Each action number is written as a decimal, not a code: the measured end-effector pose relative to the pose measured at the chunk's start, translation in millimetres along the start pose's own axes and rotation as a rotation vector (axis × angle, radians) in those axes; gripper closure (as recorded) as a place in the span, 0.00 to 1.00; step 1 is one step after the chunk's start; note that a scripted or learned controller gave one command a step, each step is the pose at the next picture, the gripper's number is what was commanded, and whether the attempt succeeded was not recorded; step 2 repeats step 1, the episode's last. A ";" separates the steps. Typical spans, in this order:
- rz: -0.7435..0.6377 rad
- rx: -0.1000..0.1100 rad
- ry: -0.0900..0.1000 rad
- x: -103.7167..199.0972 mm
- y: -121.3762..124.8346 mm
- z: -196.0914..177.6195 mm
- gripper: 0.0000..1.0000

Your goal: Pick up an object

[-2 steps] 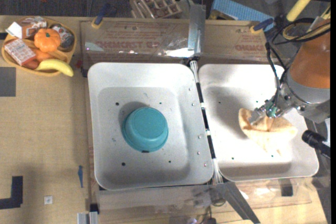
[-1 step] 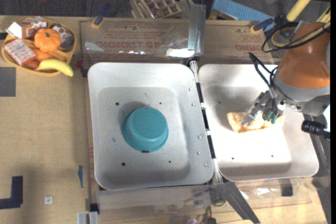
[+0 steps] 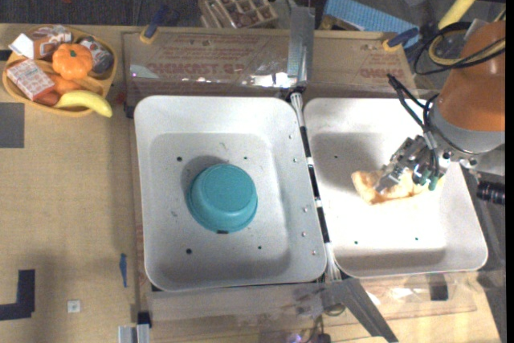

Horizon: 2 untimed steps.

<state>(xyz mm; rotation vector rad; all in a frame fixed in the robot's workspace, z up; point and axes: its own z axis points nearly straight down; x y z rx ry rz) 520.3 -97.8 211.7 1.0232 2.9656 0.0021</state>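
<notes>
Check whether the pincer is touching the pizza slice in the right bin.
Cannot tell. In the camera view the pincer overlaps the pizza slice, hiding any contact or gap.

The arm enters from the right, its orange band (image 3: 475, 96) standing above and to the right of the end effector (image 3: 399, 177), with the grey wrist section just below that band. From there the wrist slants down and to the left, so the end effector is the arm's lowest and leftmost part. Dark cables loop off the arm up and to the right of the end effector, behind the orange band. The end effector's metal body carries small green fittings on its right side. Its tip points down and left; the finger state is too blurred to judge.
</notes>
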 end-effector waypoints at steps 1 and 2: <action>0.001 0.000 -0.001 -0.3 -0.3 -0.4 0.00; 0.001 0.000 -0.001 -0.3 -0.3 -0.4 0.00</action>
